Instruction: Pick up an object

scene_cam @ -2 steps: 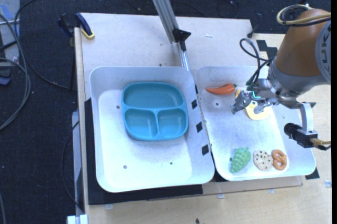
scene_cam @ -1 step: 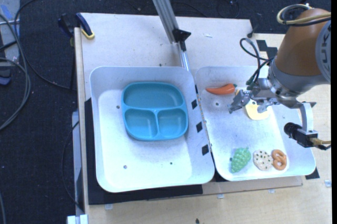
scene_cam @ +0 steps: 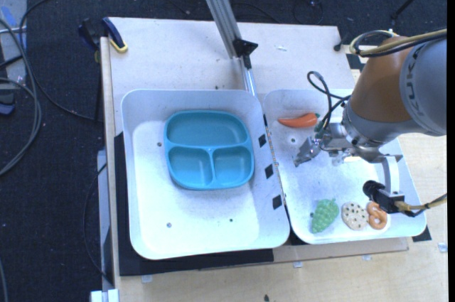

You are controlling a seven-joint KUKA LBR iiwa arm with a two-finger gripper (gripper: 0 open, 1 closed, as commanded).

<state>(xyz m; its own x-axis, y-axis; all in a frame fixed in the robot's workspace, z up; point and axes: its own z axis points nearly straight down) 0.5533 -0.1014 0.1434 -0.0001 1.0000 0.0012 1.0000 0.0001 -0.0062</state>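
**Jaws above the right bin floor**

The jaws (scene_cam: 307, 151) hung over the right bin (scene_cam: 302, 208); whether they stood wide or narrow could not be told. A carrot (scene_cam: 298, 121) lay just beyond them. Grapes (scene_cam: 324, 215), a cookie (scene_cam: 353, 216) and a pretzel (scene_cam: 377, 217) lay near the front wall. A blue tray (scene_cam: 209, 149) sat in the left bin (scene_cam: 142, 173).

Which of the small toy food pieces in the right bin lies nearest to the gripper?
The orange carrot, just above the gripper; the green grapes, speckled cookie and pretzel sit along the bin's bottom edge.
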